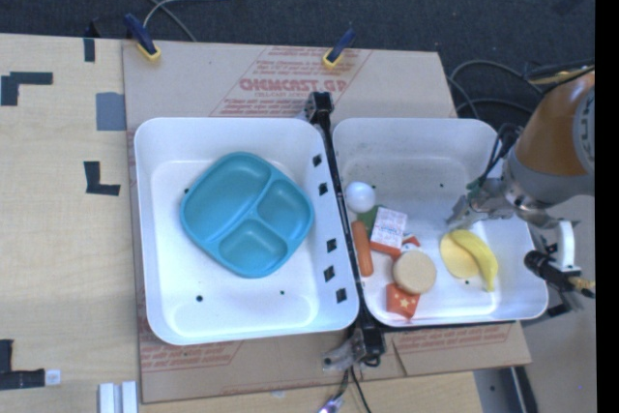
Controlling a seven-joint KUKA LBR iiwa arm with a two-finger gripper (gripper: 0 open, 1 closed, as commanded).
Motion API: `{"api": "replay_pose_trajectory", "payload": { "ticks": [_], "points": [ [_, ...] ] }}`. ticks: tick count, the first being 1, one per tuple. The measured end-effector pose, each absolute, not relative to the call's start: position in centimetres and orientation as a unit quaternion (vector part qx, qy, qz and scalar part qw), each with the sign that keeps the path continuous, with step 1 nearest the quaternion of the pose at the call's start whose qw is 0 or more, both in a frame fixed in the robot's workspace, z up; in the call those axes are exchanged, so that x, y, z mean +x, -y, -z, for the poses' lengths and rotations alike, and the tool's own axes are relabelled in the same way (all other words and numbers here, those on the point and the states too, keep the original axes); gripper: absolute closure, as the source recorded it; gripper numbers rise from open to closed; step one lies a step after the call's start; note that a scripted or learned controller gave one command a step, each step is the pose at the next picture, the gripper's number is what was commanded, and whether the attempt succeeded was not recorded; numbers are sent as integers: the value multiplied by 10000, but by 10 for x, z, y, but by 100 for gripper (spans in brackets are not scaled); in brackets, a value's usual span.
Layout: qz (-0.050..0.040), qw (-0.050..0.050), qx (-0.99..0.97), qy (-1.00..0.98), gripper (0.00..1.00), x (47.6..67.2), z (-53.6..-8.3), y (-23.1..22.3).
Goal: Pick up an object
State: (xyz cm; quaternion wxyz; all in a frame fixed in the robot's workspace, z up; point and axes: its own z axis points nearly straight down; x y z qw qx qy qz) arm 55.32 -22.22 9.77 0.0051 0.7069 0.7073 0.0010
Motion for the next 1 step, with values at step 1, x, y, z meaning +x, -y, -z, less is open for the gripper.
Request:
{"api": "replay_pose_trajectory", "payload": {
  "ticks": [1],
  "points": [
    [-7,47,7069,-7073,0,553,-97,222]
  ]
}}
